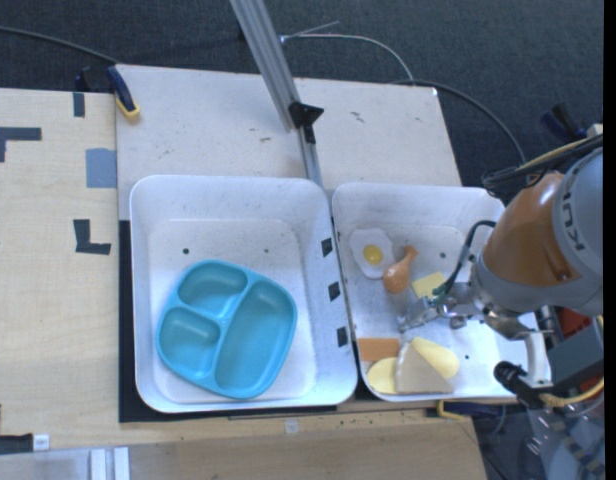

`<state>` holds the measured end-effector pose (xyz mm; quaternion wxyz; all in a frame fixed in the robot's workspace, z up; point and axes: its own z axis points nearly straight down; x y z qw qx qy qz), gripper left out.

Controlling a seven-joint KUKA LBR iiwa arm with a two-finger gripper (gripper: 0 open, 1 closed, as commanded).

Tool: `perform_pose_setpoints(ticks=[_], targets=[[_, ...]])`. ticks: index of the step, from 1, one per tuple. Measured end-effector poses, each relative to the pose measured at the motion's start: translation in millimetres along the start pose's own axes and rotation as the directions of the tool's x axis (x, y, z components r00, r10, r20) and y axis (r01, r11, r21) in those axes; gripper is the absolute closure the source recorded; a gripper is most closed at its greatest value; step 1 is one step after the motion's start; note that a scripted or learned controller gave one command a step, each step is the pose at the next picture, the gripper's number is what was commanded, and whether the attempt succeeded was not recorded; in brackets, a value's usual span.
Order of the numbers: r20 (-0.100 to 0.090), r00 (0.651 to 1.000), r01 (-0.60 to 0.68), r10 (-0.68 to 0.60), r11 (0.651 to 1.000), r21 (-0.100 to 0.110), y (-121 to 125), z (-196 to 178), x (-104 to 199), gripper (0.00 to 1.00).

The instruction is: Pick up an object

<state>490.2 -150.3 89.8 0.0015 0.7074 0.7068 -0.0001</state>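
Right bin (388, 203), near end: yellow cheese wedge (425, 364), orange slab (378, 348). Tool (420, 315) low just above them, nothing visibly held; open or closed, cannot tell. Beyond: drumstick (398, 271), fried egg (371, 253). Step: reaching; next descend, clamp on one. Left bin (148, 208): blue divided plate (226, 328).

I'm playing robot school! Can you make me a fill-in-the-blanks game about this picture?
1. The blue plate lies in the ____ bin.
2. The fried egg has a ____ middle.
3. The plate has ____ compartments.
4. The end effector is over the ____ bin.

Missing words: left, yellow, three, right.
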Motion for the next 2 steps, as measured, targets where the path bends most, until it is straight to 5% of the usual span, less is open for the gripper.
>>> perform_pose_setpoints(ticks=[1,2], targets=[[0.002,1.0,-0.001,0.001,1.0,-0.004,-4.1,-88.0,-39.3,0.0],[-0.004,1.0,0.002,-0.002,1.0,0.009,5.2,-23.7,-28.3,0.0]])
